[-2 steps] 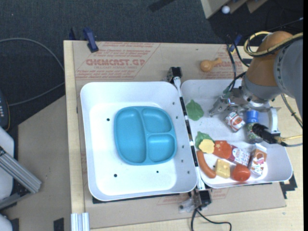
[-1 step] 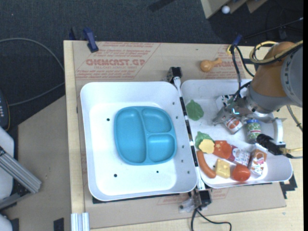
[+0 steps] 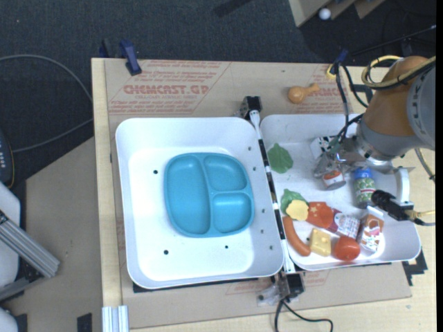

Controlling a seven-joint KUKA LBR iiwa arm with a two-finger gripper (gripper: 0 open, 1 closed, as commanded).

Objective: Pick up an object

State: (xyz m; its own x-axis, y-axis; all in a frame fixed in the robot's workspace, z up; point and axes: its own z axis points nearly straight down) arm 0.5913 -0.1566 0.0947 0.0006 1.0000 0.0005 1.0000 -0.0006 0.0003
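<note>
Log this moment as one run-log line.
arm: over right bin | gripper: low among toy food, by small red-and-white item | grasp: unconfirmed | blue tray: in left bin

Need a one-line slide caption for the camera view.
Gripper low in the right bin among toy food; blue divided plate in the left bin.

Glossy blue plastic tray (image 3: 208,194)

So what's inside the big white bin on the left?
Inside the left shallow white bin lies a blue plastic plate with three compartments, and nothing sits in them. A few small dark holes dot the bin's floor. Whatever lies under the plate is covered.
</note>
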